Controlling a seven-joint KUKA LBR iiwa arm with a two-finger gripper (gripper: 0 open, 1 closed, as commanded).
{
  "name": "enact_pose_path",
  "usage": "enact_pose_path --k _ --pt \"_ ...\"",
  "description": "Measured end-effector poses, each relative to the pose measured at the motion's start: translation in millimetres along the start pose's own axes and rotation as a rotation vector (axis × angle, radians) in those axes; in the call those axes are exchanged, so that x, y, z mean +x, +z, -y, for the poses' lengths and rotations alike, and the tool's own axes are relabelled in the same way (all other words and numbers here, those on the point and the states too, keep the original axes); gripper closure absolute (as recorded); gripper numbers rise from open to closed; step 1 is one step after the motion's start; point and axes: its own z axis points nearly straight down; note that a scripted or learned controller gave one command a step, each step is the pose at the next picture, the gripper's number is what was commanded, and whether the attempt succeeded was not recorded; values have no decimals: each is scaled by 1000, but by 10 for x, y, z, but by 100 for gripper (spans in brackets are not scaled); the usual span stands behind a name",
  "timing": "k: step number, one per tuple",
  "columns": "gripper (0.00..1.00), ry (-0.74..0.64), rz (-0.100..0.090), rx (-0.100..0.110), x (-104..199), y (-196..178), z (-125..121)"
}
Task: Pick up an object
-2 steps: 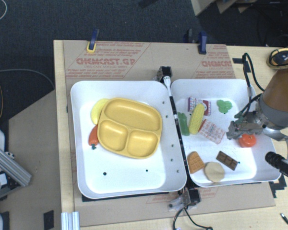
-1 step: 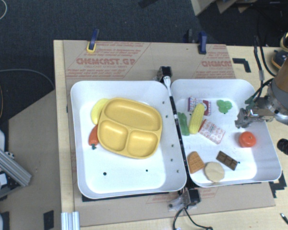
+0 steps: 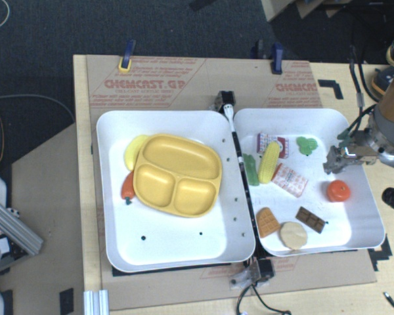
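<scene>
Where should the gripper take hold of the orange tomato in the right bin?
Grip the orange tomato across its round middle, coming straight down from above. It sits apart from the other items, just below the gripper, so fingers would likely fit on either side.

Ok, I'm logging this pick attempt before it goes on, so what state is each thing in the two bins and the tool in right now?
Yellow tray: lying flat in left bin, compartments up.
Red-orange piece: partly tucked under the tray's edge.
Corn cob: lying in right bin, against green piece.
Orange tomato: resting free, ungrasped.
Cookie: flat by the near rim.
Tool: above right bin, holding nothing visible.
</scene>
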Motion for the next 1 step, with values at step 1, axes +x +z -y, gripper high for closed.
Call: enact_pose_path --k 1 --pt "100 -4 -4 4 452 -66 80"
